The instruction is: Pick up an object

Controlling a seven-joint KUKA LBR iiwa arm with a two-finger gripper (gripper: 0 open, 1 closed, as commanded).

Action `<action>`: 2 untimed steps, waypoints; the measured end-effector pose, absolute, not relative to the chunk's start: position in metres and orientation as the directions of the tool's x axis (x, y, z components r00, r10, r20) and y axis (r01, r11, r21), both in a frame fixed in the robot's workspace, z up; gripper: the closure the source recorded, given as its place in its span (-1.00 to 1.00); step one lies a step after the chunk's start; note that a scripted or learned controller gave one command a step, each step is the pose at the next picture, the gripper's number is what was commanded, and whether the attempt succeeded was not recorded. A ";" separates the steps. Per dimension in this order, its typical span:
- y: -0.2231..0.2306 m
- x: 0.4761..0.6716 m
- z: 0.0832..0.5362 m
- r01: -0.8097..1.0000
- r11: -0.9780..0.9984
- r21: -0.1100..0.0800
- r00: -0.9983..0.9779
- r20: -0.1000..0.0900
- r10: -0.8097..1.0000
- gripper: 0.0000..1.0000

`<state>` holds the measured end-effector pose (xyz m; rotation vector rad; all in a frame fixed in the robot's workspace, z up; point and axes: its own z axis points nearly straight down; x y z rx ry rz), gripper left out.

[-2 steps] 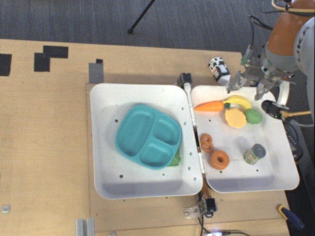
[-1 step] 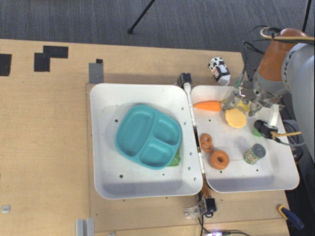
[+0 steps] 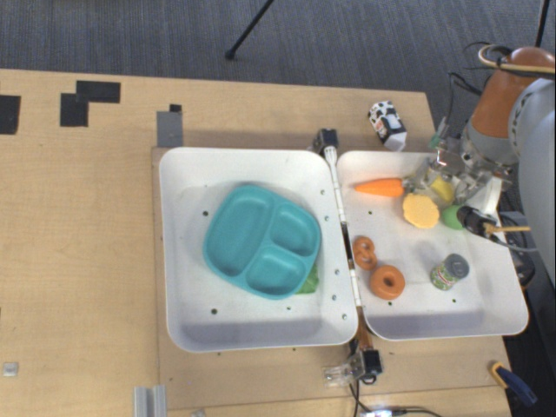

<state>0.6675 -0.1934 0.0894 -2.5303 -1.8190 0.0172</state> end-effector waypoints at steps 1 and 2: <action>-0.199 0.670 0.090 0.998 0.065 -0.001 -0.065 -0.002 0.998 -1.00; -0.199 0.670 0.090 0.998 0.065 0.000 -0.065 -0.002 0.998 -1.00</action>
